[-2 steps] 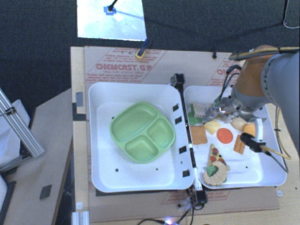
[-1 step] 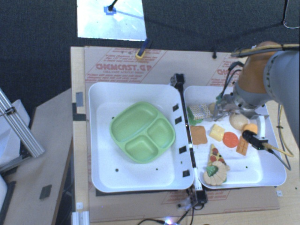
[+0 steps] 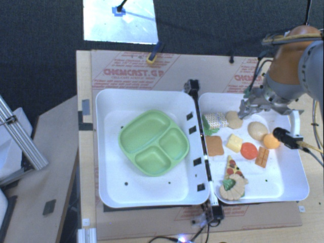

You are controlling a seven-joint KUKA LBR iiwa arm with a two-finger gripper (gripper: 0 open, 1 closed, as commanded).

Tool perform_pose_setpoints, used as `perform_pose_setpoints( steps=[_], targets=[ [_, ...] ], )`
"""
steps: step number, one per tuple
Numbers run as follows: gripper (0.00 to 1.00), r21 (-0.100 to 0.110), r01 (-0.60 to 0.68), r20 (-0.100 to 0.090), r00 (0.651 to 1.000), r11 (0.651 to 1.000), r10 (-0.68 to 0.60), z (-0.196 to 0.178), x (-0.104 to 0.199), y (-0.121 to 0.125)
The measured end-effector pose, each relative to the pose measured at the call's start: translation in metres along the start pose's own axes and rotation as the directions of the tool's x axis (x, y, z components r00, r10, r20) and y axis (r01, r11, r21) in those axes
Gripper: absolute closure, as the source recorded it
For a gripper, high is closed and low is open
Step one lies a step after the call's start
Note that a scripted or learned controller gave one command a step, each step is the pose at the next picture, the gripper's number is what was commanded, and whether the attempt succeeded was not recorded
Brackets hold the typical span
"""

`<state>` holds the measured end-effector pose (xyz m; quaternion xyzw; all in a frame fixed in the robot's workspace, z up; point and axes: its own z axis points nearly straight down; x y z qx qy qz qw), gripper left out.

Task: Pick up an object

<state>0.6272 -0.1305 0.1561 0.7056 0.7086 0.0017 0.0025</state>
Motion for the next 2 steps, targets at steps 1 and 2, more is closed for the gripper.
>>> perform_pose_setpoints(
  steps=[1,2],
  targets=[
    [1.0,-0.002,0.002,0.0,1.0,1.0,-0.002,-0.0641,0.0044,0.0026],
    [1.0,0.003,0.002,-0.001,1.0,1.0,-0.002,-0.0689,0.0045,0.0036]
  ],
)
